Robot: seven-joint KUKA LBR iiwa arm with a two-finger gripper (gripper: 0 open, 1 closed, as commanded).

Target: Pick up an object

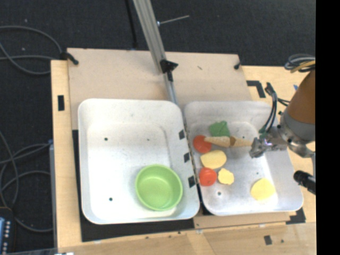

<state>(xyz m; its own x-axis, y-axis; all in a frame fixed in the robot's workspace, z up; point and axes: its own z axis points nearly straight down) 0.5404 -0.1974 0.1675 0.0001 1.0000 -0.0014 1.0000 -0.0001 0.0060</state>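
Plain bench (122, 76) holds unlabelled white bins; hand (257, 147) hovers over toys.

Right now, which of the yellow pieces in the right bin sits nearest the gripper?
The round yellow piece by the right bin's front right corner, below the gripper. The large yellow piece and small one lie farther left.

Even, diffuse overhead lighting. White bins (133, 121) slightly overexposed; soft shadows toward 6 o'clock. Overall focus soft, grain visible, dark floor underexposed.
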